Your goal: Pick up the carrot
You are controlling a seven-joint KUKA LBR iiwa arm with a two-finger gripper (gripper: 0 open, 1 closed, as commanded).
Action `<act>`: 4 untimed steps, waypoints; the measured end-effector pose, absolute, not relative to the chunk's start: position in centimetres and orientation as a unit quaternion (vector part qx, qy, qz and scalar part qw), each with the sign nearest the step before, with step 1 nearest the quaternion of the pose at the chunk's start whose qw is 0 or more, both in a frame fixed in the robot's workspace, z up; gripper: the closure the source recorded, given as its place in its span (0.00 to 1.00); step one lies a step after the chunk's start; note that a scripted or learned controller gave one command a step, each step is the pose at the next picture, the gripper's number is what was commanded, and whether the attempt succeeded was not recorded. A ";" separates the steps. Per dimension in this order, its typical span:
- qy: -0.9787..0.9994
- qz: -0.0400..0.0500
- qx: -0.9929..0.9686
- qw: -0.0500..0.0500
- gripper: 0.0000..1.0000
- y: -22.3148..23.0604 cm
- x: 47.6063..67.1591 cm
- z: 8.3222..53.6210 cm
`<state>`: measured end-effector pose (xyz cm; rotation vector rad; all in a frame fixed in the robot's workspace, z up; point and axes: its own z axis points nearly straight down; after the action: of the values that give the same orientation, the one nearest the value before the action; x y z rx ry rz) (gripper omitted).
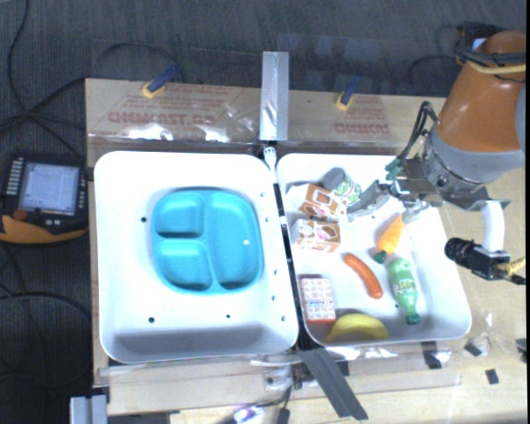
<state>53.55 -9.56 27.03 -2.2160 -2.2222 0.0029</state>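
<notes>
We are looking down on a worktop (115, 104) carrying two white bins.

Left bin (124, 263): it is holding a blue divided tray (203, 241), lying flat near the middle.

Right bin (450, 299): the carrot (390, 234) is lying in the upper right part, tilted, its lower end touching the top of a green bottle (404, 287). A red sausage (363, 275) is lying just left of the bottle. A banana (358, 327) is resting at the front wall, with a small printed box (316, 297) beside it. Two more printed cartons (321, 216) are sitting near the dividing wall.

Gripper (397, 193): it is hanging just above the carrot, apart from it; we cannot tell whether it is parted or closed.
</notes>
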 end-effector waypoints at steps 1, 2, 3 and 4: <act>-0.787 0.001 -0.617 0.000 0.00 -20.5 54.8 21.3; -0.774 -0.002 -0.634 0.000 0.00 -21.0 57.3 9.5; -0.774 -0.002 -0.634 0.002 1.00 -20.9 57.3 10.3; -0.740 0.001 -0.672 0.000 1.00 -17.0 59.3 19.3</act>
<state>59.32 -16.95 19.28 -2.1113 -2.3260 0.0028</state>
